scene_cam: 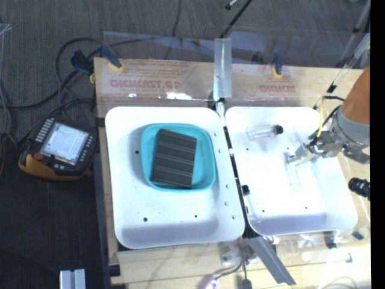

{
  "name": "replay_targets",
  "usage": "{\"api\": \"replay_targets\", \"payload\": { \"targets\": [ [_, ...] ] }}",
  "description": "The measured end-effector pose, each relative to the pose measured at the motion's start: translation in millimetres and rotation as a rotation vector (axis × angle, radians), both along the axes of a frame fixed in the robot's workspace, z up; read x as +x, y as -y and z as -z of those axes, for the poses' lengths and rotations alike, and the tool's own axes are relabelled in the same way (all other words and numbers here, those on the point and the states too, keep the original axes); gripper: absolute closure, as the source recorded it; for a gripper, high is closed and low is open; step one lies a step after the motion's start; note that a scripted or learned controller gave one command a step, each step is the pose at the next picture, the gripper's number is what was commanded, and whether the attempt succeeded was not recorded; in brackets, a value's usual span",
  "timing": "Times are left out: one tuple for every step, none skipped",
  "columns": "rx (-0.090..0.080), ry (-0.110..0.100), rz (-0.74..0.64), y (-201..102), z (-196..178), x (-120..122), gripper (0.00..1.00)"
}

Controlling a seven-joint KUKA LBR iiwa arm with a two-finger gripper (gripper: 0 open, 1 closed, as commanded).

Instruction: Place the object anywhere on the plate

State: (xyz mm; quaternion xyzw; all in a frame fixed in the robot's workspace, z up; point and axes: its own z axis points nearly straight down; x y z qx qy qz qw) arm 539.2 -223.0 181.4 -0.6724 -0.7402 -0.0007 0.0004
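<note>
A handheld controller (58,147) with a lit screen is lying on the floor at the far left; its text is too small to read. The left bin (120,179) is holding a blue plate (206,161); a dark ribbed block (174,158) is sitting squarely on that plate. Behind the bins, a board (150,80) is showing reddish lettering, blurred and not readable with confidence. In the right bin (313,215), a clear tube with a black cap (264,131) is lying near the back wall; the claw (299,158) is hovering low over the bin floor, and I cannot tell whether it is apart or together.
</note>
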Motion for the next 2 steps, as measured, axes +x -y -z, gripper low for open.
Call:
{"api": "replay_targets", "payload": {
  "targets": [
    [0.0, 0.0, 0.0, 0.0, 0.0, 0.0, 0.0],
    [0.001, -0.002, 0.037, -0.9, -12.8, -54.9, 0.0]
  ]
}}
